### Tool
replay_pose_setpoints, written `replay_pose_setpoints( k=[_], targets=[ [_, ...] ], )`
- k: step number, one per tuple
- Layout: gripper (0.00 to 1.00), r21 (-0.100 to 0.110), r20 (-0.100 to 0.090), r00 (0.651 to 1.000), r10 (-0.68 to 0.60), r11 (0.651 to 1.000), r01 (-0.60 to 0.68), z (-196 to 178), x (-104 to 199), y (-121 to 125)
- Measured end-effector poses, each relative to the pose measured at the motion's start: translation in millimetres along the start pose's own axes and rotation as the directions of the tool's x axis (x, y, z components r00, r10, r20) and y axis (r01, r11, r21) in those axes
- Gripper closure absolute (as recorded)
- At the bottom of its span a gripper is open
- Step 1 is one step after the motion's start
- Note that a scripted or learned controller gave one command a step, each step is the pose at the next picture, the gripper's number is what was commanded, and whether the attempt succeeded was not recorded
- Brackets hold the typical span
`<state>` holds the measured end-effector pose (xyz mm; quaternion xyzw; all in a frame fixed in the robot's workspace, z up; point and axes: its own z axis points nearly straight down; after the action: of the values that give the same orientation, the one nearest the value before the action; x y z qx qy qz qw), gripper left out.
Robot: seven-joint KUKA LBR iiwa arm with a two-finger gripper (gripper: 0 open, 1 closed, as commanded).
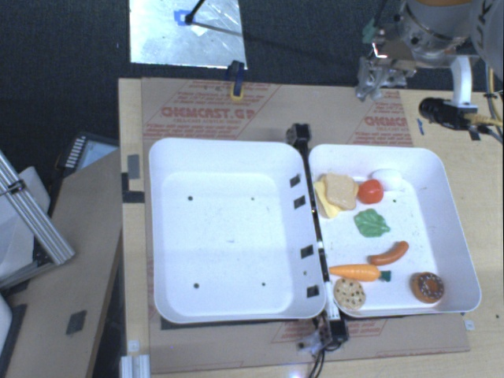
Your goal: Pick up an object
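One arm (441, 6), cut off at the top edge; its jaws' state perhaps unreadable, too blurred.

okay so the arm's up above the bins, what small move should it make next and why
Probably bring the claw forward and down toward the right bin. It hangs beyond the bin's far edge, while all the food, such as the tomato and bread, lies inside it.

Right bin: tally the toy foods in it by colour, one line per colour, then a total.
Tan or yellow: 3, bread slice, cheese, cookie
Red: 2, tomato, sausage
White: 1, egg
Green: 1, lettuce leaf
Orange: 1, carrot
Brown: 1, doughnut
Total: 9
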<state>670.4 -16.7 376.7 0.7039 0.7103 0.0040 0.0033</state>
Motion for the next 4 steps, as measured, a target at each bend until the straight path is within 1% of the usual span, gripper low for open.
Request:
replay_pose_setpoints(
  k=[1,2,3,4],
  targets=[
    [1.0,-0.012,0.002,1.0,0.004,1.0,-0.004,-158,-2,-14],
    [0.0,0.007,0.002,1.0,0.005,1.0,-0.005,-147,-2,-14],
    [0.0,0.026,0.0,1.0,0.003,1.0,-0.003,136,48,-25],
    [0.0,0.021,-0.003,1.0,-0.004,1.0,0.004,227,151,-70]
  ],
)
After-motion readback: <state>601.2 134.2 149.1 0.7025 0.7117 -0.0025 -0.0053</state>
